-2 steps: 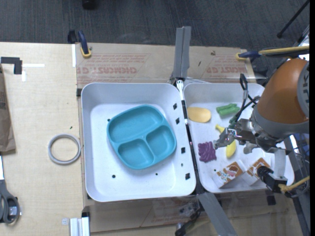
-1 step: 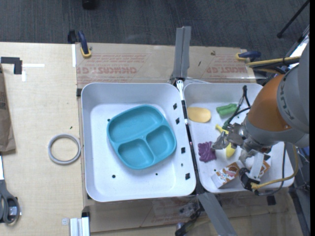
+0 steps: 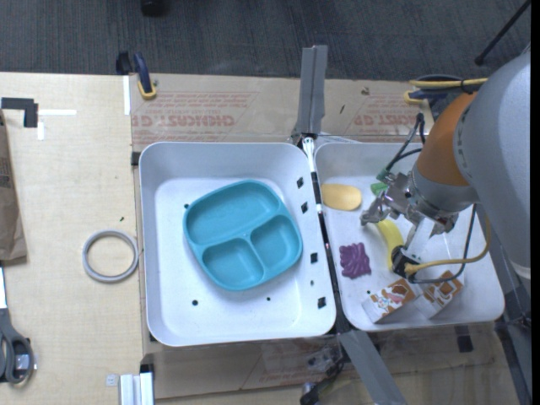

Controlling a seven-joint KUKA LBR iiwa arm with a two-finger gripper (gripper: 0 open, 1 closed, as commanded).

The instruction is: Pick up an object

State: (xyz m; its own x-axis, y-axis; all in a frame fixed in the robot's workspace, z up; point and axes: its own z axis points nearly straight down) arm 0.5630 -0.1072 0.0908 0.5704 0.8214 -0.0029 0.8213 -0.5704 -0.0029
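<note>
The right bin (image 3: 359,153) holds a pale yellow oval piece (image 3: 341,197) at its back left. A purple grape bunch (image 3: 355,260) lies in the middle, and a yellow banana (image 3: 391,236) lies beside it. Two printed snack packets (image 3: 390,300) (image 3: 443,292) lie at the front. My gripper (image 3: 388,214) hangs low over the bin, right above the banana's upper end and perhaps touching it. A small green piece (image 3: 379,189) shows just behind the gripper. The grey arm with its orange band (image 3: 443,154) covers the bin's right side.
The left bin (image 3: 153,251) holds a blue three-part plate (image 3: 243,234). A grey divider post (image 3: 313,91) stands behind the two bins. On the bench to the left lie a grey ring (image 3: 110,255) and scissors (image 3: 13,354). Cables loop around the wrist (image 3: 439,260).
</note>
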